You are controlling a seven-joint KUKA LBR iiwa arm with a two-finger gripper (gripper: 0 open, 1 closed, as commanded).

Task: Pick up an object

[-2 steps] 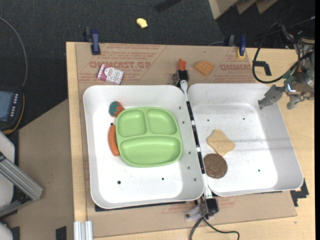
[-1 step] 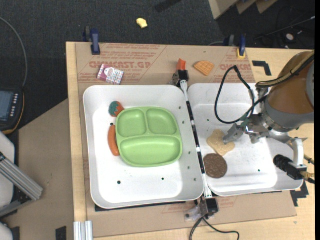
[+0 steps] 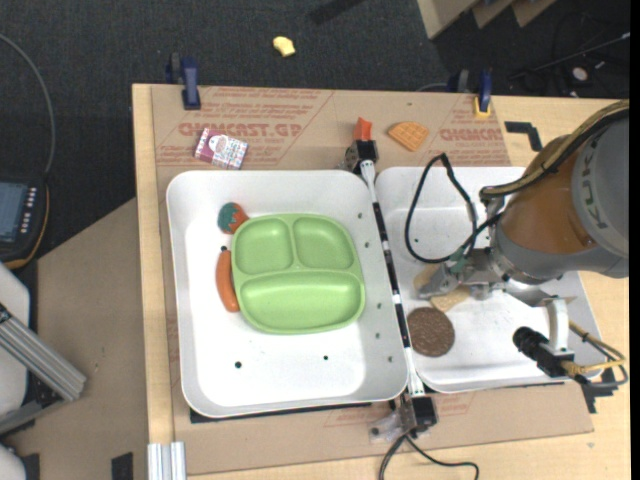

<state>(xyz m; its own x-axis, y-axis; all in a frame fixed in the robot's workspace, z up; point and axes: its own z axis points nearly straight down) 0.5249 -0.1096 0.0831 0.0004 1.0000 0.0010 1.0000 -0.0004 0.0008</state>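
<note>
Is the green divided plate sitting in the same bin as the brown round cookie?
No, the green plate lies in the left bin, while the brown cookie lies in the right bin.

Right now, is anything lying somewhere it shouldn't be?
Yes. A small yellow piece lies on the dark floor beyond the bench, and an orange waffle-like cracker and a small pink packet sit on the cardboard, outside both white bins.

Two bins sit side by side on a bench (image 3: 300, 133). The left bin (image 3: 290, 378) holds a divided plate (image 3: 297, 271) near its middle, with a toy carrot (image 3: 227, 280) touching the plate's left edge and a small round toy (image 3: 232, 216) at its upper left corner. In the right bin (image 3: 480, 368), a round flat disc (image 3: 431, 331) lies near the divider, with the arm (image 3: 565, 213) above the bin's right part. Behind the bins on the bench lie a small packet (image 3: 220, 147) to the left and a cracker (image 3: 407, 135) to the right.
</note>
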